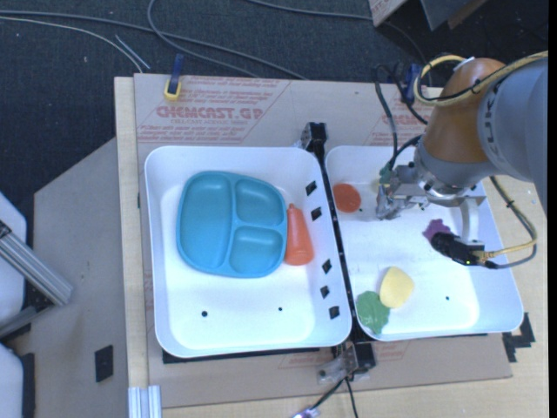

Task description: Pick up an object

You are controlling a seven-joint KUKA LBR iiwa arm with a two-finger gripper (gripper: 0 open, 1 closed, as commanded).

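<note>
Two shallow white bins sit side by side on a brown board printed with red lettering (209, 110). Right bin (496, 307) holds four small items: an orange ball (347, 198) near its left wall, a purple piece (436, 230) further right, a yellow object (397, 286) and a green object (372, 311) touching each other near the front edge. Yellow object's long axis runs roughly front to back; green one lies just in front and to its left.

Gripper (393, 200) hangs low over the right bin, between orange ball and purple piece, nearer the ball. Nothing visible between the fingers; their spread cannot be told from this angle.

Left bin (174, 320) holds a blue divided plate (231, 225) and an orange carrot-shaped item (298, 236) against the plate's right edge, long axis front to back, narrow end toward the rear.

Dark carpet (70, 77) surrounds the board, with grey cables (187, 11) looping across it.
</note>
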